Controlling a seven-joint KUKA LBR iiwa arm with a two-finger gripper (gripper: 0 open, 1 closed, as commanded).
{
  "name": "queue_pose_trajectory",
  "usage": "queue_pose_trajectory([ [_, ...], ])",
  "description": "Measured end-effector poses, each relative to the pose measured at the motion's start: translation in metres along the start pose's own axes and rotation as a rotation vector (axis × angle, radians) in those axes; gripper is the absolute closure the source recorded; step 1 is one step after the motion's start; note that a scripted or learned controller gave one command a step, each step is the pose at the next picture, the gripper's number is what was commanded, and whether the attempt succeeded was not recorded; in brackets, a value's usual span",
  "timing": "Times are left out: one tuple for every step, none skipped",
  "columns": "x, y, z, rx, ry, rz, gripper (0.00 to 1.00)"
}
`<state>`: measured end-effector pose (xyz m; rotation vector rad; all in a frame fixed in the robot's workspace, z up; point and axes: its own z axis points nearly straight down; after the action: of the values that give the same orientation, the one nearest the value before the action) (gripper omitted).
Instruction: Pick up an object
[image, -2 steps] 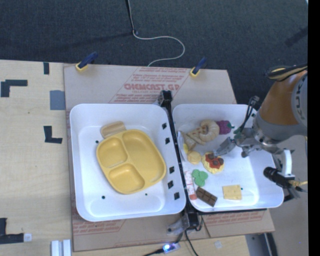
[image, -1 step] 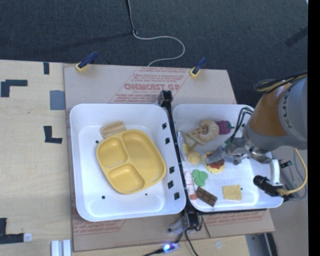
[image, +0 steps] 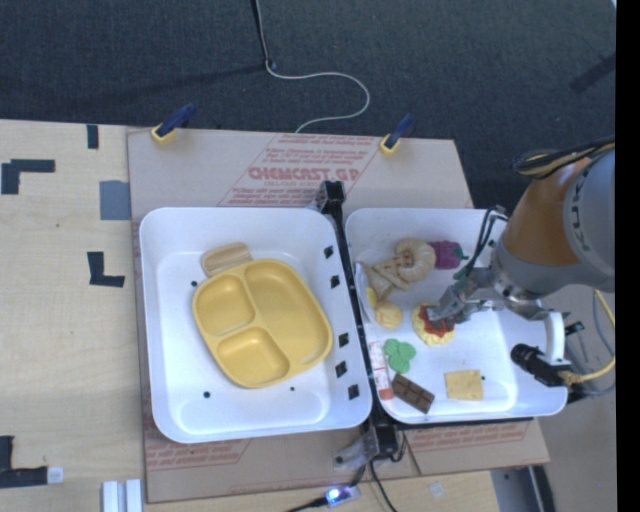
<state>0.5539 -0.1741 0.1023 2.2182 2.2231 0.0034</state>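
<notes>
My gripper (image: 440, 315) sits right on the red-and-yellow toy (image: 434, 327) in the right bin (image: 520, 400); can't tell its state. Open floor toward the near wall.

You see two bins (image: 165, 300) that look like smooth white plastic with a soft shine. The yellow tray (image: 262, 322) looks like smooth plastic too, a bit glossy. Under the bins lies a brown board (image: 300, 170) that looks like matt cardboard with red print. The bench (image: 60, 330) looks like pale wood, flat and dull. The floor (image: 130, 50) looks like dark rough carpet. The arm (image: 590, 215) looks like smooth grey metal, and its orange band (image: 540, 225) looks smooth and a little shiny. The toy food (image: 413, 258) looks like smooth plastic.
</notes>
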Motion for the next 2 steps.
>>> queue_pose_trajectory([
  [0.001,0.009,-0.045,0.0,-0.001,0.001,1.0],
  [-0.007,0.014,-0.103,-0.002,-0.003,0.001,1.0],
])
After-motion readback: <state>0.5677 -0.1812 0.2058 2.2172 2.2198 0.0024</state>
